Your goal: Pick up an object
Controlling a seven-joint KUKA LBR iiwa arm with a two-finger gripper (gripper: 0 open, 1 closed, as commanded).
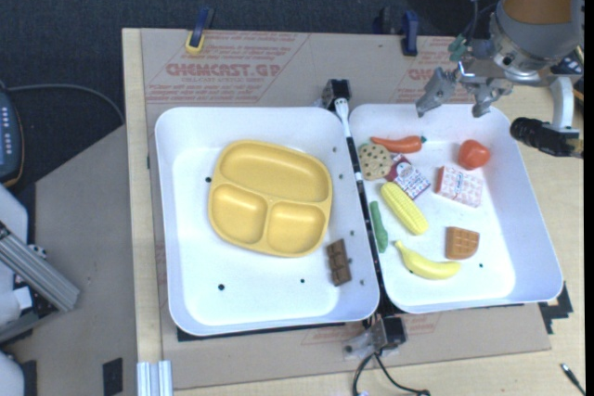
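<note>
My gripper [457, 97] hangs open above the far edge of the right bin [529, 227], its two fingers spread apart with nothing between them. Below it in that bin lie a red chili pepper [397, 144], a red tomato [473, 154], a cookie [374, 160], a small red-and-white packet [410, 178], a pink wafer pack [460, 185], a corn cob [404, 208], a green bean [379, 226], a waffle [461, 243] and a banana [425, 263].
The left bin [186, 246] holds a yellow divided plate [269, 198] and a chocolate bar [339, 261] near its right wall. Blue and yellow clamps [197, 32] sit on the cardboard behind the bins. A black fitting [543, 134] juts in at the right.
</note>
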